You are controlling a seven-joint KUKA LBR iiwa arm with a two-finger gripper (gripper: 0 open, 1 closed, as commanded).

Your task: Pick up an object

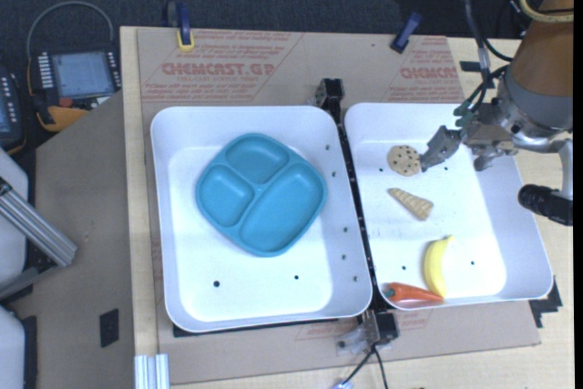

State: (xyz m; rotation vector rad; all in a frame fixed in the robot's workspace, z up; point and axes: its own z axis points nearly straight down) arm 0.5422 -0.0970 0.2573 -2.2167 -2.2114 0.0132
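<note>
Cookie point(403, 159), cone point(411, 202), banana point(438, 264), carrot point(414, 292).

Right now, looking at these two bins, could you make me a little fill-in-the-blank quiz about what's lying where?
1. The blue divided plate lies in the ____ bin.
2. The arm's hand hovers over the right bin, nearest the round ____.
3. The banana is coloured ____.
4. The orange carrot lies at the right bin's ____ edge.

Missing words: left; cookie; yellow; near
</note>
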